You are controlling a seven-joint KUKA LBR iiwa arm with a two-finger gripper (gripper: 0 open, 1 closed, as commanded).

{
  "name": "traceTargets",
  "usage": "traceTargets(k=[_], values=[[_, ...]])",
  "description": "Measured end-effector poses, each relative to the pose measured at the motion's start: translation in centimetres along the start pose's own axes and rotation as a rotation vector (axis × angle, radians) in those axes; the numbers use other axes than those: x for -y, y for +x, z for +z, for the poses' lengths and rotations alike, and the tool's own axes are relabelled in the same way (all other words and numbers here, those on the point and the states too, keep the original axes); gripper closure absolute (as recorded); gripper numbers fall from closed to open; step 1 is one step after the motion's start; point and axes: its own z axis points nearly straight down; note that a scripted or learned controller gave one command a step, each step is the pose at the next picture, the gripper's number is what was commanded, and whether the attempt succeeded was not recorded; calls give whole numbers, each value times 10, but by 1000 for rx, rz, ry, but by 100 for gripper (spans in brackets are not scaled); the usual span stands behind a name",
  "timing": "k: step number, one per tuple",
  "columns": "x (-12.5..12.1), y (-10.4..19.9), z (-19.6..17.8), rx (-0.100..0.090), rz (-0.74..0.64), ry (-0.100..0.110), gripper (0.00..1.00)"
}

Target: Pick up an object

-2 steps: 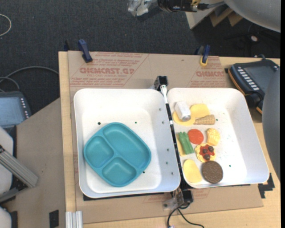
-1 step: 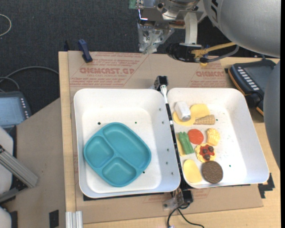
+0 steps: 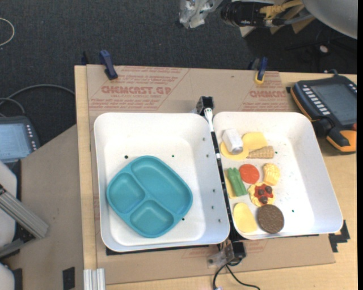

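Near edge: a black clamp [image 3: 233, 249] sits at the front of the bench where the two bins meet, with a dark cable trailing off below it.
Left bin [image 3: 113, 133]: a shallow white bin holding a teal divided plate [image 3: 149, 195] with three compartments, lying flat toward the bin's front left.
Right bin [image 3: 309, 170]: a shallow white bin holding a cluster of toy food along its left side, beside the divider.
Front of the cluster: a brown round cookie [image 3: 270, 218] touches a pale yellow piece [image 3: 244, 217] to its left.
Middle of the cluster: a small yellow item with red and dark toppings [image 3: 262, 193], a green bean pod [image 3: 236, 181], a red tomato slice [image 3: 249, 173] and a yellow corn cob [image 3: 271, 173] lie close together.
Back of the cluster: a silver can [image 3: 232, 140] lies tilted on a yellow slice [image 3: 253, 140], with a tan waffle cone [image 3: 261, 152] just beside it.
Writing: the brown board [image 3: 170, 85] under the bins carries red print reading "CHEMCAST", seen behind the left bin and again, partly cut off, behind the right bin.
Clamps at the back: one blue clamp [image 3: 108, 63] at the board's far left, another blue clamp [image 3: 261, 69] at its far right.
Right side: a dark control pendant with an orange corner [image 3: 329, 110] rests on the bench beside the right bin.
Claw: the gripper [image 3: 194, 12] is at the far top edge, above dark floor, well apart from both bins; touching nothing in them, and whether it is open or closed cannot be told.
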Motion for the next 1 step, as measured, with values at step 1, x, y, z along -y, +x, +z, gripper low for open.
traceTargets(k=[1], values=[[0,-15,-13,3,3,8,100]])
